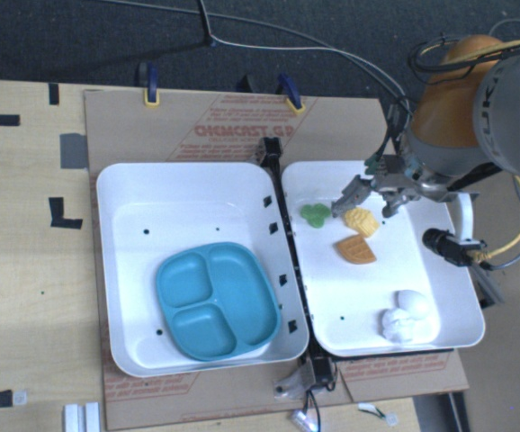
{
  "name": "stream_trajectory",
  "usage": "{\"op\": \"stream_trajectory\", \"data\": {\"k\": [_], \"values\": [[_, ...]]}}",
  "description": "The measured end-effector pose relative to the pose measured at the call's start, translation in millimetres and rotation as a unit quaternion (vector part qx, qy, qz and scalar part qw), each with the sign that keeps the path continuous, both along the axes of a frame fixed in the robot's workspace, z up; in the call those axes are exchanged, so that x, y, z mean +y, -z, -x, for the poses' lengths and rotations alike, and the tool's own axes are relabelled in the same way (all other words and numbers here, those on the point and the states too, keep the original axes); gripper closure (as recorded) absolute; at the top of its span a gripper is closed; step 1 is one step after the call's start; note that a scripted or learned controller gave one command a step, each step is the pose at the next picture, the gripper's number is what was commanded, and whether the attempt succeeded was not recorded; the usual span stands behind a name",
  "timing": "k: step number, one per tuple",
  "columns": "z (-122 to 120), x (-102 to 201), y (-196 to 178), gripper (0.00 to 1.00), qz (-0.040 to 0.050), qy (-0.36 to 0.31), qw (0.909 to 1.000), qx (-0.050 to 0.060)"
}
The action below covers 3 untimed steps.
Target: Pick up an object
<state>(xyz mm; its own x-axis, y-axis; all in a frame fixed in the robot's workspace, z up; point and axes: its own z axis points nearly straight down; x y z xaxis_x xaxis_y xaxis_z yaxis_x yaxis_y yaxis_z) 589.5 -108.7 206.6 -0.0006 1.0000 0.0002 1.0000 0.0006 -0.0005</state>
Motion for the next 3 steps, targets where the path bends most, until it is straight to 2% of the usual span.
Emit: {"op": "stream_trajectory", "data": {"k": [1,2,3], "values": [[-19.7,-33.0,95.1,0.0,-0.0002,0.001,1.0,0.004],[-21.8,-31.5,80.1,1.0,0.0,0.0,1.0,0.0],[-21.7,-31.5,80.5,0.0,0.0,0.0,1.0,0.0]]}}
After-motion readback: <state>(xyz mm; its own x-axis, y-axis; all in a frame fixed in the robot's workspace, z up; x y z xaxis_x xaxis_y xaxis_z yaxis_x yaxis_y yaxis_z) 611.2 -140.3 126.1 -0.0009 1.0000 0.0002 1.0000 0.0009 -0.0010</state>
